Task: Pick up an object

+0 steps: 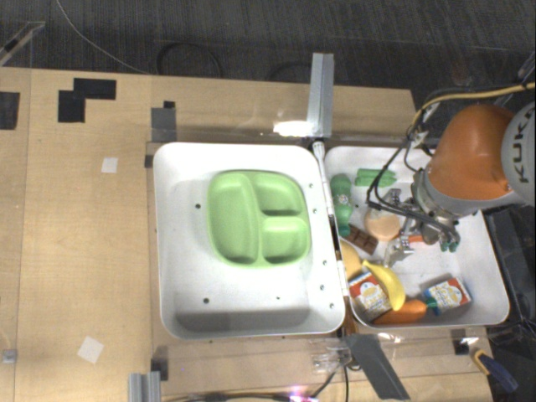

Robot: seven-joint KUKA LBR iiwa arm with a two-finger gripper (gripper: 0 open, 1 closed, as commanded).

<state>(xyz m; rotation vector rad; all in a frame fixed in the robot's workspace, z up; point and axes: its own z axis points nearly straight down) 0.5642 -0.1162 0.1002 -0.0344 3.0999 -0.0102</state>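
The gripper (408, 243) hangs mid right bin (494, 262), beside a tan round thing (383, 225); I can't tell its grip. The banana (387, 281) and cartons crowd the bottom edge. The green tray (256, 217) sits alone in the left bin (180, 249).

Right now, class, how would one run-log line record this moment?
arm: over right bin | pincer: low beside banana | left bin: green tray | grasp: unconfirmed

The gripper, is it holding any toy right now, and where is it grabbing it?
It cannot be told. The gripper hangs low over the right bin beside the banana, but its tips are too small to make out.
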